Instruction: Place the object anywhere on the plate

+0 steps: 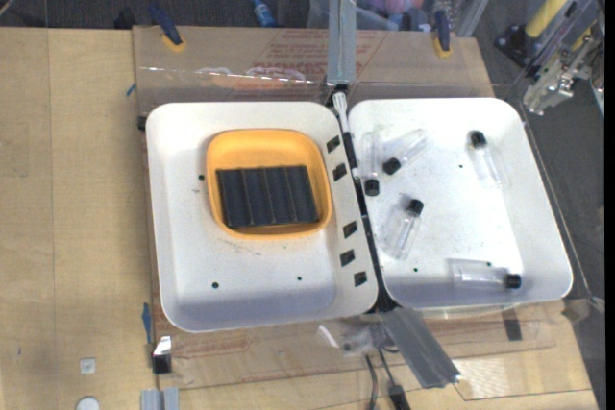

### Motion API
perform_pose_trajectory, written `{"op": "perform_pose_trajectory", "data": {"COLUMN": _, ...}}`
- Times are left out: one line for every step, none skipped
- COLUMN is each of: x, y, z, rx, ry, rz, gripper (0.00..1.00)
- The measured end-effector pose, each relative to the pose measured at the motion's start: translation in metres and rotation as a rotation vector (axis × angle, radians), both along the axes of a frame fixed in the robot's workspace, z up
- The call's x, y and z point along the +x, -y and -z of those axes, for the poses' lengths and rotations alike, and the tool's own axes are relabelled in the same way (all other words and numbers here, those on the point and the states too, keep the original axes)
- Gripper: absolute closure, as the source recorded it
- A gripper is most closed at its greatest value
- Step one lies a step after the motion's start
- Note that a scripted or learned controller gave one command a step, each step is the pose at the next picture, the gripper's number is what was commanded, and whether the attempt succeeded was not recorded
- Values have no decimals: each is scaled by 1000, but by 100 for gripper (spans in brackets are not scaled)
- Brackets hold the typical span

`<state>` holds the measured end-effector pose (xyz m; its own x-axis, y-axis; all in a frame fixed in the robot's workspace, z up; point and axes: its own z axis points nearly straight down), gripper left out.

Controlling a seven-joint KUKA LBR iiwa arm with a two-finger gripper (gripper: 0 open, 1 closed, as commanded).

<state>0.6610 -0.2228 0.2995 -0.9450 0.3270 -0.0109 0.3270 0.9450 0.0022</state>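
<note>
While the gripper [560,82] sits off the right bin [452,206], its opening impossible to judge, the clear vials [402,228] there may roll from a pinch, missing the plate [269,141] crowded by a black ridged block [267,195].

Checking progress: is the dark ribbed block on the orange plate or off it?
On it: the dark ribbed rectangular block lies flat inside the orange plate's rim.
</note>
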Motion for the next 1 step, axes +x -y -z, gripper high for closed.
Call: {"op": "perform_pose_trajectory", "data": {"x": -2, "y": -1, "z": -18, "rx": -3, "ry": 1, "rz": -270, "gripper": 100}}
